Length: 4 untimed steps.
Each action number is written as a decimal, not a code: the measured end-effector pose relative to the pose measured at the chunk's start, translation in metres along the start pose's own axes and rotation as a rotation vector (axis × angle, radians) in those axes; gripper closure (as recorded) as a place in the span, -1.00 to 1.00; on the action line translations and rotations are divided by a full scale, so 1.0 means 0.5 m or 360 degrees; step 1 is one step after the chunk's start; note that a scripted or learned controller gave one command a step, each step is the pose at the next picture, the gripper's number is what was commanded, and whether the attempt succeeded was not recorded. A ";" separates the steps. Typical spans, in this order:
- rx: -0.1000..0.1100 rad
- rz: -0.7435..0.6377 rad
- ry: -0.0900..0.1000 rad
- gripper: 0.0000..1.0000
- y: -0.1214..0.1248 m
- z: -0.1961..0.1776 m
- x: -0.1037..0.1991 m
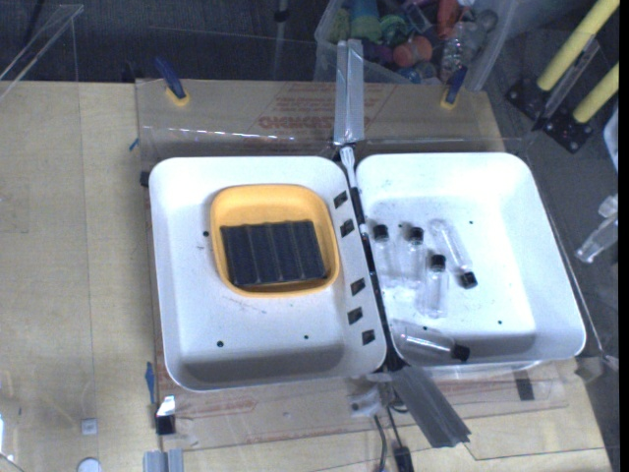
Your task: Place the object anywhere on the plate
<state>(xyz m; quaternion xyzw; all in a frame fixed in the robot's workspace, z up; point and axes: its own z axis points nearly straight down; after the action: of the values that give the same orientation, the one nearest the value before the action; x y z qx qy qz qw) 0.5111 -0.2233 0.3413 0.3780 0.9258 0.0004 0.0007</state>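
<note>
Several clear vials in the right bin, one dark slab on the plate.
Nearest, one black-capped vial (430,343) lies on its side at the right bin's (550,264) near edge, and the other vials (432,264) are scattered mid-bin toward the left wall. They look light, stiff, slick and prone to rolling, so pinching across the body beside the cap seems safest. In the left bin (177,293), the yellow plate (221,209) sits toward the far side, carrying a ribbed dark slab (273,252) flat at its centre. If that is the object, it looks already placed; it appears rigid, best gripped across its short edges. Little bare plate remains. I cannot tell the gripper's state. Beyond the bins stands a tub of toys (413,18).
</note>
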 end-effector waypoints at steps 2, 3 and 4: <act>0.0000 -0.0046 0.0000 -1.00 -0.010 0.088 0.014; -0.0001 -0.0060 0.0002 -1.00 -0.019 0.077 0.026; 0.0000 -0.0063 0.0001 -1.00 -0.032 0.111 0.036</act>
<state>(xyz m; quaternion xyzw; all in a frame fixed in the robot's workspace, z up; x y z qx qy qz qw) 0.4870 -0.2220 0.2856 0.3596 0.9331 0.0005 0.0003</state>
